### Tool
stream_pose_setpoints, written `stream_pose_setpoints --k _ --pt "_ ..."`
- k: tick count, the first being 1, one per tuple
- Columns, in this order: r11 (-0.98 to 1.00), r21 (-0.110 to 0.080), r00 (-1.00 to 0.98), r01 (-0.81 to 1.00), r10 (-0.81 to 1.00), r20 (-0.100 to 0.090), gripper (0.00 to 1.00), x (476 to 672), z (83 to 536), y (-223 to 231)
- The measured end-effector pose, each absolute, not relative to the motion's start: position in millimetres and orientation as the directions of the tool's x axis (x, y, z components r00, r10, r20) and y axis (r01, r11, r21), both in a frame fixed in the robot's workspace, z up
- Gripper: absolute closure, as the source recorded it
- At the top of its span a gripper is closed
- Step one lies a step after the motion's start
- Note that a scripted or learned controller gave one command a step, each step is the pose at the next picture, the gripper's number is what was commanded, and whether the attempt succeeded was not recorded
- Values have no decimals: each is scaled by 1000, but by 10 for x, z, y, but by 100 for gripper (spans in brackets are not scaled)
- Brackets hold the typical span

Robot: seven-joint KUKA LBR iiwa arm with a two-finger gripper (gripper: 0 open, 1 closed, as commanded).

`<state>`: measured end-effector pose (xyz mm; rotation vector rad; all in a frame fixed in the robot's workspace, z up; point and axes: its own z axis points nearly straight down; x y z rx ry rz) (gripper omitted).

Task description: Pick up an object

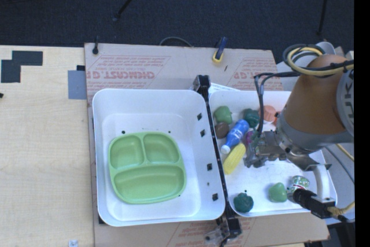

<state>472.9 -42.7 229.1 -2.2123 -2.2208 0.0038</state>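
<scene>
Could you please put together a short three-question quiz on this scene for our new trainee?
1. True or false: the green divided plate lies in the left bin.
2. Which lies beside the yellow corn? A) blue bottle B) red mug C) black shoe
3. Fill in: the gripper hangs over the ____ bin.

Key: 1 true; 2 A; 3 right.

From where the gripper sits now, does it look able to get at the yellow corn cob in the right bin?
Probably yes. The gripper hangs low in the right bin, just beside the yellow corn cob, whose top looks uncovered. The blue bottle lies close against the cob's upper end and may crowd a grasp there.
</scene>
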Motion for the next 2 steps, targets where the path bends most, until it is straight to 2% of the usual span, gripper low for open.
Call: stream_pose_setpoints --k 1,2 --pt "2 -4 -2 1000 1000 1 100 4836 2360 -370" --pt "-4 -5 4 1000 1000 1 100 4743 2318 -352"
